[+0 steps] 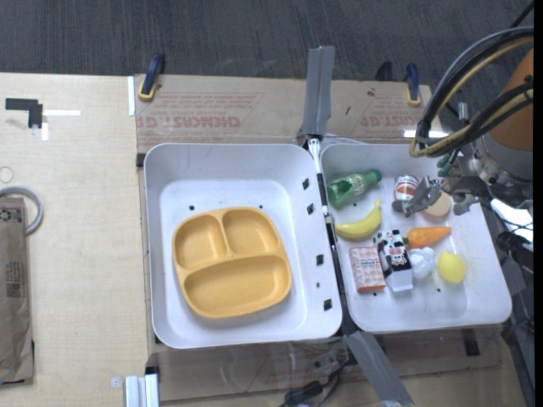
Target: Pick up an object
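Note:
The right bin (422,309) holds several small items: a green bottle (352,185), a banana (360,222), a red and white can (405,187), a carrot (429,236), a pink box (366,269), a black and white carton (393,249) and a lemon (451,267). My gripper (427,197) hangs low over the bin's far right part, right beside the can and just above the carrot. I see nothing clearly held in it. A beige round piece (439,209) lies partly under it.
The left bin (158,227) carries a yellow divided plate (232,261). A grey divider post (318,91) rises between the bins at the back. Black and yellow cables (462,83) loop over the right bin's far corner. A brown bag (13,287) lies on the bench at far left.

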`<state>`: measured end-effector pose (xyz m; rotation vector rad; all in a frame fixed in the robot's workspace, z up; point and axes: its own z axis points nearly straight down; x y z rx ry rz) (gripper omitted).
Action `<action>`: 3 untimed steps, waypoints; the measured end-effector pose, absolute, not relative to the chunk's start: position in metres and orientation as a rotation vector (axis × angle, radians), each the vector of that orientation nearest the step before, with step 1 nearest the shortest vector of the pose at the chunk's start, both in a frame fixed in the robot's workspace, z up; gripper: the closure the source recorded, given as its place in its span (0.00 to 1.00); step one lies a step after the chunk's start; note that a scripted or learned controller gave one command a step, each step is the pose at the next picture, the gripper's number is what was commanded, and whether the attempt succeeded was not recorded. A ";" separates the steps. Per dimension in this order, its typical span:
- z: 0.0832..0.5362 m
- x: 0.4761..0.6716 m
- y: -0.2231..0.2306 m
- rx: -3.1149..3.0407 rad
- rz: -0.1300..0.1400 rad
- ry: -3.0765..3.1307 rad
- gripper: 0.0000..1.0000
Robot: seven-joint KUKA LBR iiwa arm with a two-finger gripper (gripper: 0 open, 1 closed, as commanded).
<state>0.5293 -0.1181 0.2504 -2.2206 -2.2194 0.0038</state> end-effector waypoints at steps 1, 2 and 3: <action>0.131 0.521 -0.098 -2.164 0.005 -2.274 0.00; 0.092 0.499 -0.139 -2.107 0.000 -2.332 0.00; 0.102 0.499 -0.139 -2.109 -0.001 -2.330 1.00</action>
